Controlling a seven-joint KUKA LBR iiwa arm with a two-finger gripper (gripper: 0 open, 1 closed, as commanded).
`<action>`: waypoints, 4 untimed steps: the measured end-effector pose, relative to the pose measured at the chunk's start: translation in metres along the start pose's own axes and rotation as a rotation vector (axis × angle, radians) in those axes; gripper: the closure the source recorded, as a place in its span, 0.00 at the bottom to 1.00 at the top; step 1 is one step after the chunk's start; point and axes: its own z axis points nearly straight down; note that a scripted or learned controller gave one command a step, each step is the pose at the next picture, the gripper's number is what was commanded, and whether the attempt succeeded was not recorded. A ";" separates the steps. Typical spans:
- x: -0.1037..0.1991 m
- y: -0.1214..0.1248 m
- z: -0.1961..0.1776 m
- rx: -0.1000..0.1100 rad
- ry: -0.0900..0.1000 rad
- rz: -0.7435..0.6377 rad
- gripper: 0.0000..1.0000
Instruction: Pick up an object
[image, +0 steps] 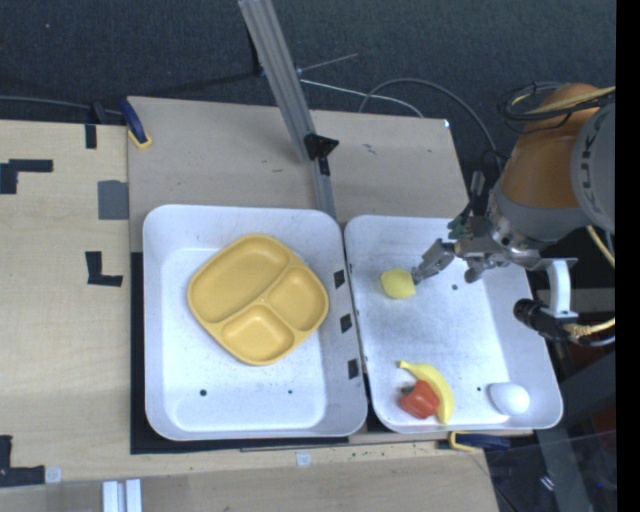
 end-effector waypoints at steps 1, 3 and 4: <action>0.001 0.000 0.044 0.000 0.000 -0.001 0.00; 0.010 0.007 0.085 -0.003 0.001 -0.002 1.00; 0.010 0.002 0.042 -0.008 0.001 -0.001 1.00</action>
